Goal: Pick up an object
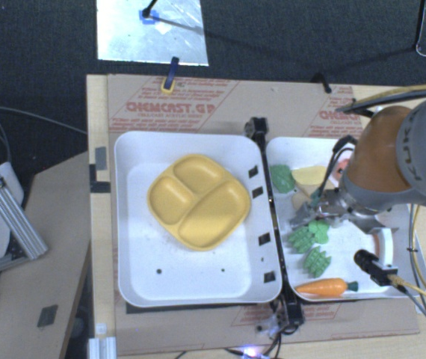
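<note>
My gripper hangs low over the right bin, near its left wall. Just below it lies a green leafy toy, and a second green toy lies a little nearer the front. An orange carrot rests along the bin's front edge. Behind the gripper sit a green lettuce-like piece and a pale yellow piece. The arm hides the bin's right half.
In the left bin lies a yellow divided plate. A red and white item shows at the right bin's right side, under the arm. Cardboard lies under both bins.
</note>
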Tool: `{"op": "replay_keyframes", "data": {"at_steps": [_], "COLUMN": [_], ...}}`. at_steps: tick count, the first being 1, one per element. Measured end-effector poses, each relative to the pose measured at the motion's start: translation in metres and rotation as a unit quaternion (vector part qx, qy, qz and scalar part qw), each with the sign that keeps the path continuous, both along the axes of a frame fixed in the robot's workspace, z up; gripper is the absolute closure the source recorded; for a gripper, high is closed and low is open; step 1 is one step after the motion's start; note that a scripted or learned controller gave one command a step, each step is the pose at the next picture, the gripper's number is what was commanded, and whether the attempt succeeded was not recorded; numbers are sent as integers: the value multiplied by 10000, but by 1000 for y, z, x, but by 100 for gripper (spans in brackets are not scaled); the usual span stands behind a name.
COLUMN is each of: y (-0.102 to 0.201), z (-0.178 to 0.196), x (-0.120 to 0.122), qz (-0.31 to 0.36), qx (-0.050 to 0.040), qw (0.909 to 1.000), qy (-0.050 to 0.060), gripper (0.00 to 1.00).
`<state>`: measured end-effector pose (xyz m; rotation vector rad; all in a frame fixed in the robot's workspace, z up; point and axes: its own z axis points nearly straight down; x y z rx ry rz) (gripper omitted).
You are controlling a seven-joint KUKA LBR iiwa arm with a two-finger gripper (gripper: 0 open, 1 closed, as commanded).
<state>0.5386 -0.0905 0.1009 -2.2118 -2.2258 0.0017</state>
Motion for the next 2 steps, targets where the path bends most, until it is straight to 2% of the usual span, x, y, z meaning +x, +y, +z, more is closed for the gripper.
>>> {"op": "replay_keyframes", "data": {"at_steps": [1, 2], "y": [4, 8], "z": [12, -18], "x": [22, 51], "qz": [-3, -2], "qx": [-10, -8], "qw": [10000, 10000], "qy": [-38, -30], "gripper": [0, 0]}}
